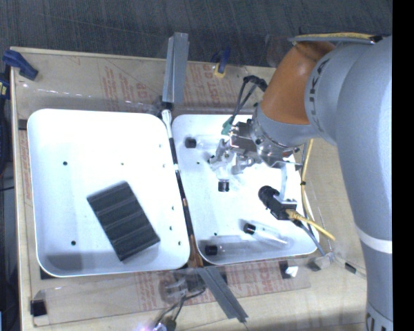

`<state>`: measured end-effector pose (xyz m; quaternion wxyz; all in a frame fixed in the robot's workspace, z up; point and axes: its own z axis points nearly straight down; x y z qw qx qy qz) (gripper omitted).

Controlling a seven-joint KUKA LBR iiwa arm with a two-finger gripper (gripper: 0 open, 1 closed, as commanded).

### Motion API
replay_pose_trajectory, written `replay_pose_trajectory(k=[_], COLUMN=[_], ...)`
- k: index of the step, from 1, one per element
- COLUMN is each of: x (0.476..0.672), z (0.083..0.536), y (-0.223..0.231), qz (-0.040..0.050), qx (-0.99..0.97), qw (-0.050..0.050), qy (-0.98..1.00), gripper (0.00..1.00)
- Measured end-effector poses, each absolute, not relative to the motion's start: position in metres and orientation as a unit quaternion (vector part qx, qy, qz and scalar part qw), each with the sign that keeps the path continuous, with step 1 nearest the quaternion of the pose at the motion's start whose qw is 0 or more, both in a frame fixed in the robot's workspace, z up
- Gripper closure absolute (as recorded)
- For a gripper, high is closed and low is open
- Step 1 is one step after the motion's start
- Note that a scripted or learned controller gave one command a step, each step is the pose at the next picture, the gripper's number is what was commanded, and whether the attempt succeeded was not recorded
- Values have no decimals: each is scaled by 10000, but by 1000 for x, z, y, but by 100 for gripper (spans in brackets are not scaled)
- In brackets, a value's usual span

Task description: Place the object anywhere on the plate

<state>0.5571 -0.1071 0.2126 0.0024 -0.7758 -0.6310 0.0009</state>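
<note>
Bench work here goes over two white bins. In the left bin [55, 126], toward its near wall, a dark ribbed plate [123, 220] lies flat and turned at a slant, with nothing on it.

In the right bin [193, 126] I see a small black piece [190, 143] near the far left corner, a second black piece [223, 185] nearer the middle, and clear tubes [265, 232] along the near wall. The claw [233, 152] hangs over the far half of this bin, between the two black pieces and a little to their right. Whether it is wide, narrow or holding something I cannot tell.

I judge that the object of the task is one of these small things, and it is not yet on the plate. To do the step well, the arm [345, 102] should make sure of the hold and lift clear over the wall between the bins. Then it should travel left, come low above the middle of the plate and release there, so nothing rolls off the ribs.
</note>
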Motion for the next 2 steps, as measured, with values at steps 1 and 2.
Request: replay_pose_trajectory(k=[1, 2], x=[637, 656], z=[244, 244], y=[-16, 82], qz=[5, 5], qx=[-7428, -7325], qw=[13, 15], qy=[-6695, -6808], gripper=[100, 100])
